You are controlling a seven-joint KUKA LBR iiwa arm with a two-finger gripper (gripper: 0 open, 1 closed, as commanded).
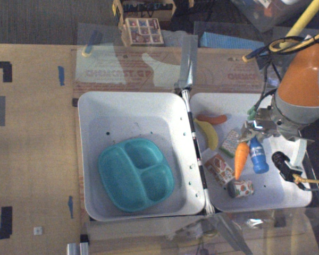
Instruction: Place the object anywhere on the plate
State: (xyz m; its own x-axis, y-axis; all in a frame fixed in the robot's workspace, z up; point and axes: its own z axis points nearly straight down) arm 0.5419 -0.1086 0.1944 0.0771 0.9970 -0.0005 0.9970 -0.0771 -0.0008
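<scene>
Nearest the camera, the desk carries two shallow white bins side by side. The left bin holds one thing: a teal plate with three compartments, lying toward the bin's near side with nothing on it.

The right bin holds the loose objects. At its near edge lies a small printed box with a dark end, and just beside it, to the left, a flat printed carton; the print on both is too small to read. An orange carrot lies lengthwise, its near end close to the small box. A blue bottle with a white label lies touching or just beside the carrot on the right; its label cannot be read. A small pale packet sits left of the carrot's far end. Further left is one yellow banana, and beyond it one red-orange sausage shape near the bin's far wall.

The jaws hang over the far ends of the carrot and the bottle; whether they are spread or pressed together cannot be told, and nothing is seen between them. Above them rises the grey arm with its orange band.

Beyond the bins, a clear sheet over cardboard shows mirrored red lettering that cannot be made out. Further back stands one open cardboard box and a patterned box.
</scene>
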